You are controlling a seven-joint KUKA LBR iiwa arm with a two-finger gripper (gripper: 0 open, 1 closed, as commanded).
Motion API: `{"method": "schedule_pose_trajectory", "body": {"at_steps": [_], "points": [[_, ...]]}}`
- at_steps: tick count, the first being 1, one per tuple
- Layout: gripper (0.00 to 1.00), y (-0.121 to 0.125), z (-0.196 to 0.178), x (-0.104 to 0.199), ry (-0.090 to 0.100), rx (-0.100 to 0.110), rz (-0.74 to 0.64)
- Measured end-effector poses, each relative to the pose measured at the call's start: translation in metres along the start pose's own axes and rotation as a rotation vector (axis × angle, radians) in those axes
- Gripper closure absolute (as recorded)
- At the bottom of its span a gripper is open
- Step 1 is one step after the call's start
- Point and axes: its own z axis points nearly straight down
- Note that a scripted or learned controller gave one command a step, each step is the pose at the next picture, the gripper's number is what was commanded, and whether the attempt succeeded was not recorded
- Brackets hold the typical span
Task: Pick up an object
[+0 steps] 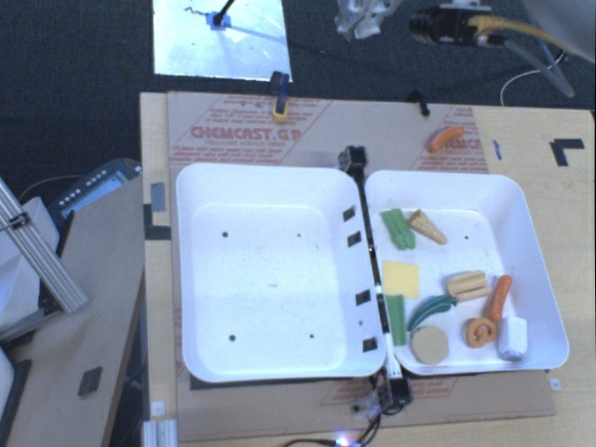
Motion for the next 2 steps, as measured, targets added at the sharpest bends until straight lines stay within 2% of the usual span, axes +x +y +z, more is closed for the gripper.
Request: {"method": "schedule_pose_trajectory", "body": {"at_steps": [1,2], "points": [[1.0,-0.009,0.0,0.035,0.001,0.0,-0.001],[1.0,-0.034,0.121,0.069,-0.003,0.013,-0.001]]}}
